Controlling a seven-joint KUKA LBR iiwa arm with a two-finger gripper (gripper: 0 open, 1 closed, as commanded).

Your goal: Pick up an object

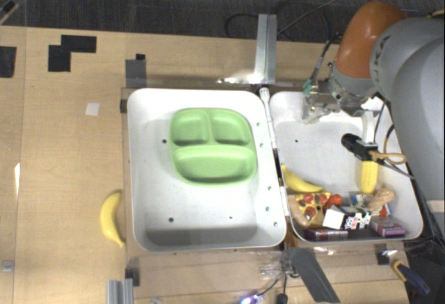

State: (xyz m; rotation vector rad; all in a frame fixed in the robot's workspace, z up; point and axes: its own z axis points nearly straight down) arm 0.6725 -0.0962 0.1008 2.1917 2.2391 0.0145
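A: So where is the pincer (320, 106) right now?

B: Low over the right bin (321, 151), close to its far left corner. The grey arm (411, 87) comes in over that bin's far right corner, with its orange band (365, 38) just behind the wrist.

A: Open or closed? Holding anything?

B: I cannot tell how far open it is, because it is too small and muddled from this angle. I can't make out anything in its grip, and the white floor under it is bare.

A: And the things it could pick?

B: They are crowded along the near edge of the right bin, well apart from the pincer. A banana (300, 182) lies against the left wall, and a pizza slice (309, 206) sits just beside it at the near left corner. A corn cob (368, 174) stands off toward the right wall, pointing away from the near edge. A purple box (389, 229) sits in the near right corner. Between the slice and the box there are small bits too jumbled to name.

A: What about the left bin (149, 156)?

B: It holds one green plate (211, 145) with three compartments — lying flat, nearer the far edge than the near one. A second banana (111, 218) lies on the bench (62, 156) itself, just outside that bin's near left corner.
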